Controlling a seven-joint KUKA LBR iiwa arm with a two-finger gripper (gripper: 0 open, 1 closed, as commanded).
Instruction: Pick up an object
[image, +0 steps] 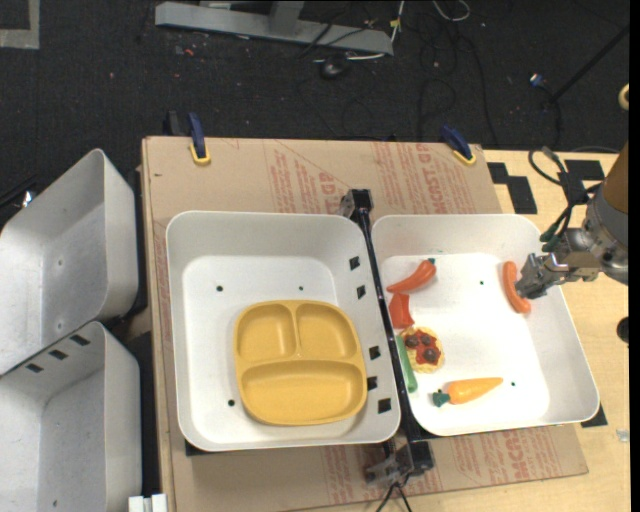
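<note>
Left shallow white plastic bin (200, 260): one glossy yellow three-compartment plate (298, 362), lying flat.

Right shallow white plastic bin (560, 330): a slim red chilli pepper (412, 277) near the divider, a small pizza slice with dark toppings (424, 348) just below it, an orange tapered carrot with green stub (470, 390) near the front, and a smooth orange-red sausage-shaped piece (515, 287) by the right wall.

Pincer (532, 281): metallic, at the right wall, just beside the sausage-shaped piece; whether apart or together cannot be told.

All rests on a brown cardboard-covered bench (280, 175).
</note>
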